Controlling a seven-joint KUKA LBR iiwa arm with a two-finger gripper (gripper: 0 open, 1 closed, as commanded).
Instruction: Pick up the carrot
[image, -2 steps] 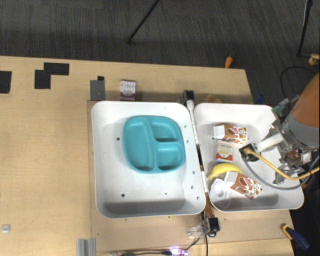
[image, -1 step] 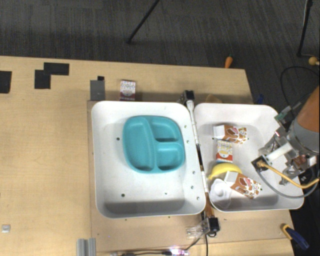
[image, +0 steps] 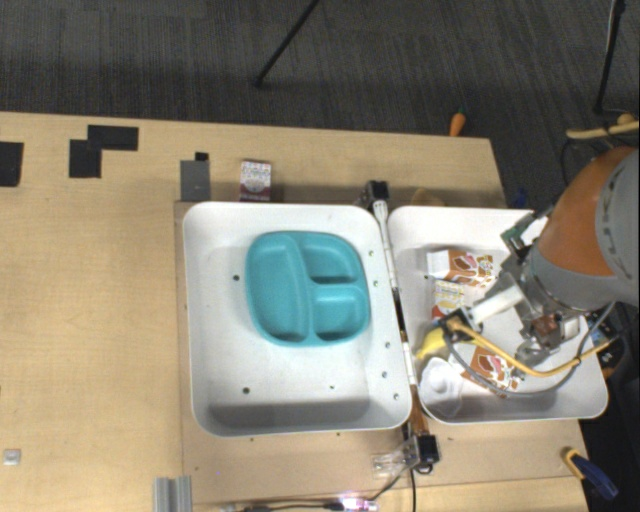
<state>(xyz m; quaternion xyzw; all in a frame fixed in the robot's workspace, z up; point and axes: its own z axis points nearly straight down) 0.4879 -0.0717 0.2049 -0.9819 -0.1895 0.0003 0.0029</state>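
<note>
My gripper (image: 533, 337) hangs low over the right bin (image: 410, 225), near its middle right. The grey wrist with its orange band (image: 585, 225) covers the bin's right part and whatever lies under it. Just left of the gripper lie a yellow item (image: 432, 341), a white cup-like item (image: 440, 382) and printed snack packets (image: 462, 272). A yellow cable (image: 500, 355) loops from the wrist across the bin's front.
The left bin (image: 215, 400) holds a teal divided plate (image: 305, 287). A black-tipped post (image: 377, 192) stands between the bins at the back. A small printed cube (image: 256, 178) sits behind the left bin. Bare bench stretches to the left.
</note>
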